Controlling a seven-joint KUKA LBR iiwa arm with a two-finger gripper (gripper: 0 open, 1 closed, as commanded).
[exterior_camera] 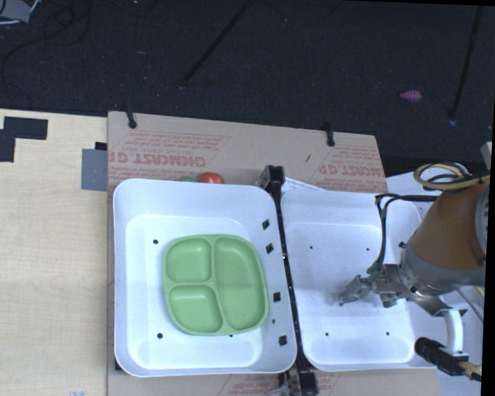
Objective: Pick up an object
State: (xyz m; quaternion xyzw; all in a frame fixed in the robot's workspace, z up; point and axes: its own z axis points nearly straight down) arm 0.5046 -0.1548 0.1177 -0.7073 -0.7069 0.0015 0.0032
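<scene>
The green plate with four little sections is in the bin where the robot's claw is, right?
Not quite. In the camera view the green plate with four sections lies in the left bin, while the gripper is over the right bin.

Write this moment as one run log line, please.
gripper: over right white bin, holds nothing | green divided plastic plate: flat in left white bin, untouched

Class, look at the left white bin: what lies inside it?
A green divided plate with three compartments lies inside the left bin. The bin floor beneath the plate is covered, so anything under it cannot be seen.
</scene>
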